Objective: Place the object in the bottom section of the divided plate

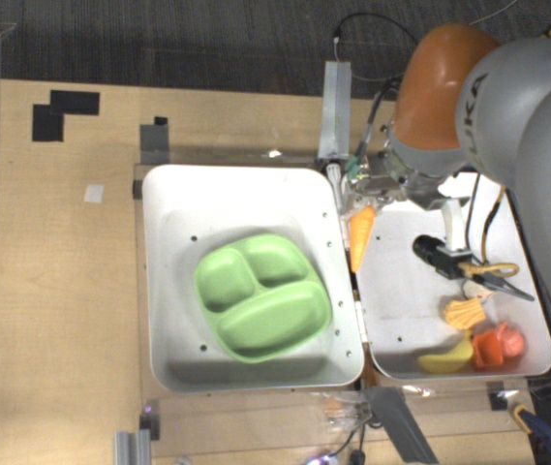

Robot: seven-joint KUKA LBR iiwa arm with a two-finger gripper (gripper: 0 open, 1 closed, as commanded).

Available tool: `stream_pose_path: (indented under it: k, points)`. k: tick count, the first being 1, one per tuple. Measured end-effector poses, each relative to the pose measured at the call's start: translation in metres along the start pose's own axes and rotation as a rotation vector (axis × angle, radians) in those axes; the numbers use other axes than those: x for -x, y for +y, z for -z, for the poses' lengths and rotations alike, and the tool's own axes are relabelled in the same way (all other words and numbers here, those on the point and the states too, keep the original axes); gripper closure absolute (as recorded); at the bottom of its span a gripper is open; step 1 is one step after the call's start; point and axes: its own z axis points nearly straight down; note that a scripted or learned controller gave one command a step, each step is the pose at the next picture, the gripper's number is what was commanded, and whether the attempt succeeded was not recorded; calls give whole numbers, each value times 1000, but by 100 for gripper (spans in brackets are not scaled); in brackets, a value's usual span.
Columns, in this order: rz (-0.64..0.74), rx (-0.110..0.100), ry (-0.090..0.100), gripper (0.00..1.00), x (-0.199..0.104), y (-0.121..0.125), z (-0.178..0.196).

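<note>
The top end of the carrot (360, 242) is covered by the gripper (364, 194) above it, the corner of the bin (401, 308) behind the gripper is hidden by the arm (517, 105), and the arm is cut off by the picture's edge.

divided plate (275, 323) in left bin (173, 221), carrot (360, 235) right of it

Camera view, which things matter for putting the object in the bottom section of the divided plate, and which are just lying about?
For the job: green divided plate in the left bin; orange carrot, close by the end effector, probably the object.
Lying about: yellow banana, red fruit, pale yellow ridged piece, all in the right bin.
</note>
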Motion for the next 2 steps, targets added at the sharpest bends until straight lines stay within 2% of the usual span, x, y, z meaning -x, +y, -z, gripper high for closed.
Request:
stream_pose_path:
  k: [1,2]
  points:
    - [-74,-1,3,100,-78,-67,-1]
    - [-119,-1,3,100,-146,-92,44]
